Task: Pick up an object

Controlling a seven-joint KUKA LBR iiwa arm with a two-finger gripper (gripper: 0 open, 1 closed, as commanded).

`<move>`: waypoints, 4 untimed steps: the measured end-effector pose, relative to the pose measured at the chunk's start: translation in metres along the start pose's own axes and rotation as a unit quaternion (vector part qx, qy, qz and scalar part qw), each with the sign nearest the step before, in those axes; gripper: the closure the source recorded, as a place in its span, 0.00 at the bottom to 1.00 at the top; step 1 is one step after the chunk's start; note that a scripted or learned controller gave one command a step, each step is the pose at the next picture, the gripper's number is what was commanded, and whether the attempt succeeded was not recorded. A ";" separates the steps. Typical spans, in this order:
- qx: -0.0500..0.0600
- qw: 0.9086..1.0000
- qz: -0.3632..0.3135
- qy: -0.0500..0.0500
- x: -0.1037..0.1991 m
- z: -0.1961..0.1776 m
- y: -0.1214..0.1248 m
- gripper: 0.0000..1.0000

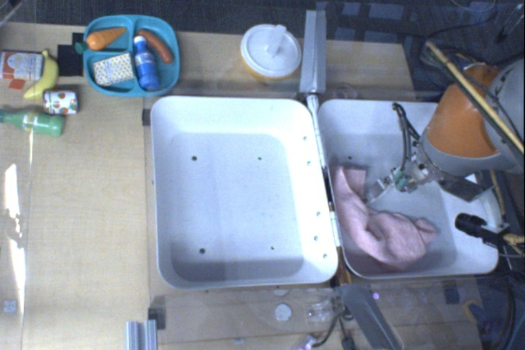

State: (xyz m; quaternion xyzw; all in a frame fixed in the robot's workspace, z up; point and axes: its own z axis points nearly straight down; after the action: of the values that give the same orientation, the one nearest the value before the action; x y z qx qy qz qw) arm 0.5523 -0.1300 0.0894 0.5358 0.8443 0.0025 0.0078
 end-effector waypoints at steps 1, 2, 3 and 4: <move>0.001 0.998 -0.064 0.001 -0.006 0.003 0.090 0.00; 0.003 0.995 -0.098 0.004 0.021 -0.001 0.043 0.00; 0.003 0.982 -0.191 0.004 -0.031 -0.005 0.024 0.00; 0.005 0.999 -0.031 0.005 -0.033 -0.045 0.009 0.00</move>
State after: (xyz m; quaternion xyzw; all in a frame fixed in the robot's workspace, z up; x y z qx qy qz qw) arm 0.5734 -0.1554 0.1346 0.5091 0.8607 0.0002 0.0007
